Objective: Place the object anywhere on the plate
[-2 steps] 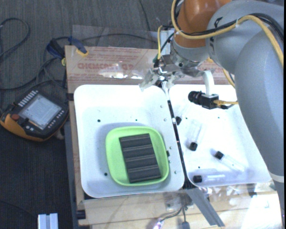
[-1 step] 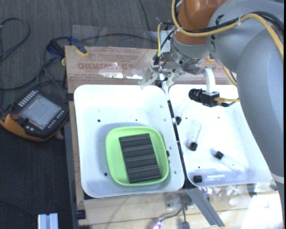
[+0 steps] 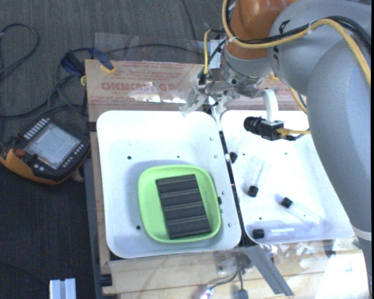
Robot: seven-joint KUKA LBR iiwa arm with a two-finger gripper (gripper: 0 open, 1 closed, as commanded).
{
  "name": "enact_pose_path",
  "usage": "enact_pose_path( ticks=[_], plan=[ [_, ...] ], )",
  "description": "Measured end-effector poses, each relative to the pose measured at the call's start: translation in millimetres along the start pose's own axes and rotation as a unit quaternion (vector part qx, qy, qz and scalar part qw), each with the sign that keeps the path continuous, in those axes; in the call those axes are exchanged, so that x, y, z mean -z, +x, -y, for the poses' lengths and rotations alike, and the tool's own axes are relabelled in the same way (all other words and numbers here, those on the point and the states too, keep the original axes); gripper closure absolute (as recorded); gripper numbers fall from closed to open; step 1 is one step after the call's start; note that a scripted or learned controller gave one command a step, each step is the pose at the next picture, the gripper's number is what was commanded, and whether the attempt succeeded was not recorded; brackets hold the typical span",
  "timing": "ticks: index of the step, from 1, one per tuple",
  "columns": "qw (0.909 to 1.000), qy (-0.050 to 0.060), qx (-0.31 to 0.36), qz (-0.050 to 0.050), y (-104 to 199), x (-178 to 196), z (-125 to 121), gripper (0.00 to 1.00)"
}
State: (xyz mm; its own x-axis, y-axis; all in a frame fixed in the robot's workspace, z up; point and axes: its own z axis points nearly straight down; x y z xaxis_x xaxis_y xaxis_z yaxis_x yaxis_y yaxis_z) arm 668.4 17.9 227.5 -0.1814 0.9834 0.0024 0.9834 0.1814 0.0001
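A light green square plate (image 3: 148, 185) sits in the left white bin (image 3: 118, 142), toward its front. A dark grey ridged block (image 3: 183, 205) lies flat on the plate, covering most of its middle. My gripper (image 3: 204, 106) hangs over the back edge where the two bins meet, well behind the plate and apart from the block. Its metal fingers (image 3: 190, 105) are spread open with nothing between them.
The right bin (image 3: 324, 185) holds several clear tubes with black caps (image 3: 254, 178) and a black-and-white part (image 3: 264, 126) near its back. A cardboard sheet (image 3: 143, 86) lies behind the bins. A teach pendant (image 3: 47, 149) rests on the floor at left.
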Motion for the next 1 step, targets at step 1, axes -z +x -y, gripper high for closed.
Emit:
enact_pose_path(
  ticks=[1],
  plan=[
    [0.9999, 0.000, -0.015, 0.001, -2.1, 19.9, 0.7, 0.00]
  ],
)
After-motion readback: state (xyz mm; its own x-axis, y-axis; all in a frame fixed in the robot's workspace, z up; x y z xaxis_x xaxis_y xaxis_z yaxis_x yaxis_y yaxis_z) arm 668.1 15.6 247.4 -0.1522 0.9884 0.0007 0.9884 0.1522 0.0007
